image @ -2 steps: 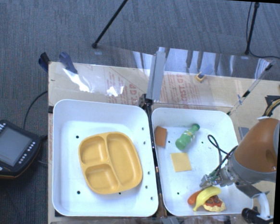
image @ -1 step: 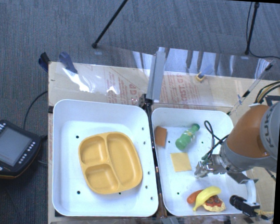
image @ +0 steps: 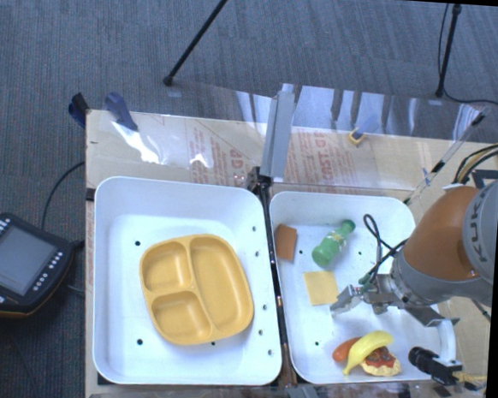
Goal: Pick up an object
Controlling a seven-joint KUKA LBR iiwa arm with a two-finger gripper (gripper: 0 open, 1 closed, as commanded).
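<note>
Approach phase, as we read it: gripper (image: 344, 302) hangs low in the right bin (image: 402, 216), tips just beside the lower right corner of the yellow cheese slice (image: 320, 287). We see nothing between the fingers, and we can't tell how far the jaws stand apart at this angle, too small and foreshortened

Candidates for the pick, all in the right bin: cheese slice at centre, green bottle (image: 334, 243) lying tilted above it, brown block (image: 285, 241) against the left wall, banana (image: 366, 350) at the bottom, touching a red-orange piece (image: 341, 351) on its left and a pizza slice (image: 380, 361) on its right

Left bin (image: 114, 226) holds a yellow divided plate (image: 196, 288), three compartments, nothing in them

Next move, our judgement: commit to one target. Cheese is nearest but flat, hard to get fingers under; the bottle or banana gives more to close on. Either way we need the tips centred over it, then down and close
</note>
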